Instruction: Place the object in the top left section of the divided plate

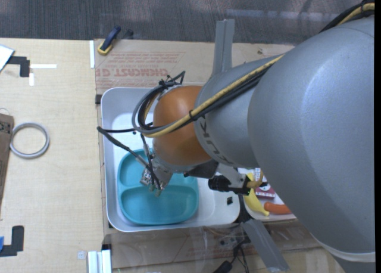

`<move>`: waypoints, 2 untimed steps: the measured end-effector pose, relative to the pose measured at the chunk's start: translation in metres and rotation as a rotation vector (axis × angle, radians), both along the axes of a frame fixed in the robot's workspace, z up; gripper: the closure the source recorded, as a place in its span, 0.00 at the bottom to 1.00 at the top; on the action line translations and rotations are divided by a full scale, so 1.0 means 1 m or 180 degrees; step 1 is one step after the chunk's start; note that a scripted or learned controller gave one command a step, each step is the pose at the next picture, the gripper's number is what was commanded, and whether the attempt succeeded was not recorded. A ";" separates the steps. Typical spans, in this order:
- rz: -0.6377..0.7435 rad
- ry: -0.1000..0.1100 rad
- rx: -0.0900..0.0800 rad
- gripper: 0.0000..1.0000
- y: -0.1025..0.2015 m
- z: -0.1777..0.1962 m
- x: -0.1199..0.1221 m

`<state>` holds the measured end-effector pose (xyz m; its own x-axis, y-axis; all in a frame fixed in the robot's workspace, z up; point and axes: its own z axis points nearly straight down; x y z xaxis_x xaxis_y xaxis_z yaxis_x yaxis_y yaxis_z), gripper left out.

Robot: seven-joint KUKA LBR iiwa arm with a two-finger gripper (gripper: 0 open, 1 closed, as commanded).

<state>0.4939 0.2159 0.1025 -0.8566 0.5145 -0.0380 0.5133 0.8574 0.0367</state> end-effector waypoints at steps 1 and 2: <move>0.1846 -0.0053 -0.0092 1.00 0.009 0.002 0.004; 0.2632 0.0134 -0.0103 1.00 0.013 0.096 -0.011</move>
<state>0.4831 0.2286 0.1982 -0.9591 -0.2829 -0.0013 -0.2829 0.9591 0.0003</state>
